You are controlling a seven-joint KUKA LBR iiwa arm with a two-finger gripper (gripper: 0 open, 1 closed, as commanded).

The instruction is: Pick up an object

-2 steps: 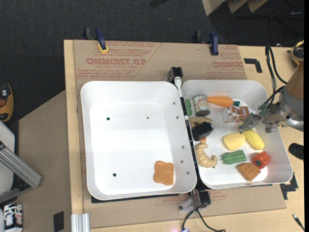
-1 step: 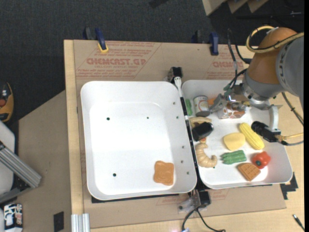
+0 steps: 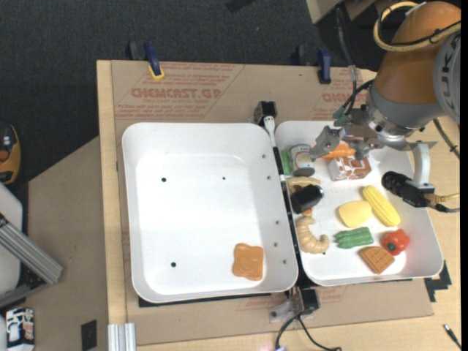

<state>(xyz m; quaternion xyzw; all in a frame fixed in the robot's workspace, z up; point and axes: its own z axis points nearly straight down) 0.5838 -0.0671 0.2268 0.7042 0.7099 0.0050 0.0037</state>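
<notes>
Orange carrot [image 3: 338,152] sits right under the gripper [image 3: 342,143] in the right bin [image 3: 417,265] — I can't tell if it's held.

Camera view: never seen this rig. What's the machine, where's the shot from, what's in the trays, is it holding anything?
One fixed camera looks down at a slant on a bench. The grey and orange robot arm reaches in from the right; its claw hangs over the right bin, above an orange piece. Whether it grips anything cannot be told. That bin holds toy food: corn, a yellow piece, a green pepper, a tomato, a waffle, a croissant. The left bin holds an orange nugget.
</notes>
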